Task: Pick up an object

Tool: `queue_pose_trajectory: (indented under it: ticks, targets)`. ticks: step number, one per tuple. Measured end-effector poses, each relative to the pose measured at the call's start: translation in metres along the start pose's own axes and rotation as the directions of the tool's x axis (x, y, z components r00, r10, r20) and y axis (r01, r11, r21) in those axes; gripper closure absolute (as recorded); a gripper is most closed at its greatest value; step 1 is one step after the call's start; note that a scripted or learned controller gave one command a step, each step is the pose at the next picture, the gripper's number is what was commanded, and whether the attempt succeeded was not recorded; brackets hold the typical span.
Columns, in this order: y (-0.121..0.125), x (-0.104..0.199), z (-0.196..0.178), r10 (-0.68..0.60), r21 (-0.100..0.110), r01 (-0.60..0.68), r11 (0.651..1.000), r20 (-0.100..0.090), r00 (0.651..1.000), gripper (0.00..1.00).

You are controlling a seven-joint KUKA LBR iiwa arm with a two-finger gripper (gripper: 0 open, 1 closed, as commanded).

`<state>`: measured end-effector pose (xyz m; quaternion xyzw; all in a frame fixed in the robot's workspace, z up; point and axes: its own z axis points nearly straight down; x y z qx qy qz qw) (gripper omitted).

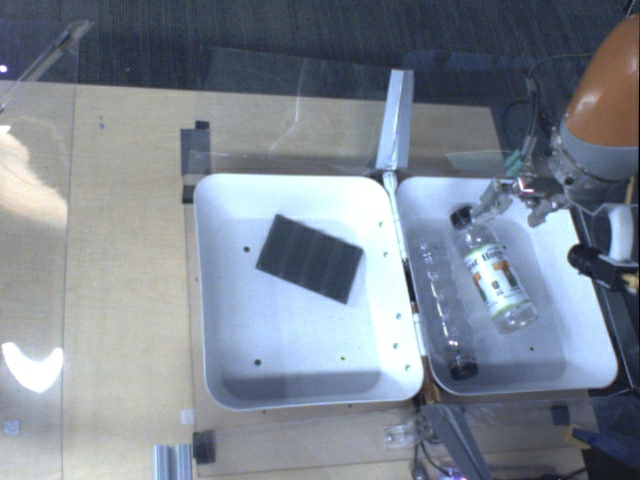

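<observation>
A flat dark grey rectangular pad [309, 257] lies tilted in the left bin [225, 368]. In the right bin [590, 363], a clear bottle with a white label [492, 277] lies on its side, its black cap pointing to the back left. A second clear bottle without a label [441, 308] lies along that bin's left wall, black cap toward the front. My gripper [520, 202] hovers over the back of the right bin, just beyond the labelled bottle's cap. Its fingers are spread open with nothing between them.
The grey arm with its orange band [605, 88] comes in from the upper right, with cables beside it. A metal post [395, 118] stands behind the seam between the bins. The wooden bench [100, 268] surrounds the bins.
</observation>
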<state>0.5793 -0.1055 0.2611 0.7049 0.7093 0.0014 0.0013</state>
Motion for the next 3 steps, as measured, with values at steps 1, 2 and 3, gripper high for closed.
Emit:
queue_pose_trajectory:
  ticks: [1, 2, 3]
  targets:
    - [0.018, -0.029, 0.163, -0.138, -0.007, 0.138, 0.99, 0.01, 0.99, 0.0]
    - [0.019, -0.029, 0.152, -0.138, -0.012, 0.139, 0.99, 0.011, 0.99, 1.0]
    - [0.089, 0.02, 0.074, -0.138, 0.007, 0.138, 0.99, -0.002, 0.99, 1.0]
